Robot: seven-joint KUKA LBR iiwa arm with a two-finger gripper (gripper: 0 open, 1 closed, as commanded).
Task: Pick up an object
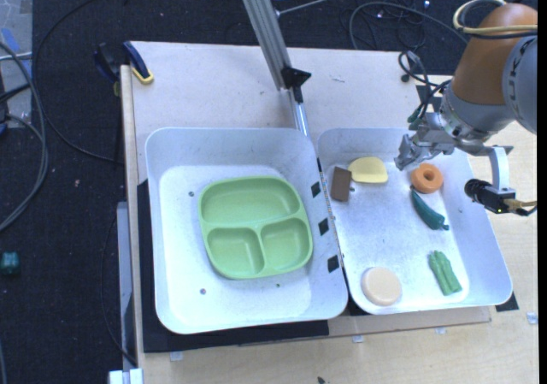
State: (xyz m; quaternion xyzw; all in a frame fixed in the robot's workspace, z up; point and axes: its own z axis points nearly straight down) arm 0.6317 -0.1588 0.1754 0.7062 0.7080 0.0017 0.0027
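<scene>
Two white bins [171, 305] sit on a pale bench [214, 83] over dark carpet [60, 228]; any writing is unreadable. Gripper [408, 154] near an orange ring [426, 178]; its grasp cannot be told.

The grey arm with its orange band [494, 40] reaches in from the right, wrist angled downward; its two-finger metal gripper [411, 154] hangs low, just beside the orange ring [426, 178].

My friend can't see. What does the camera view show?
A grey robot arm's claw hovers by an orange ring in the right white bin, which also holds toy foods. The left white bin holds a green divided plate.
</scene>
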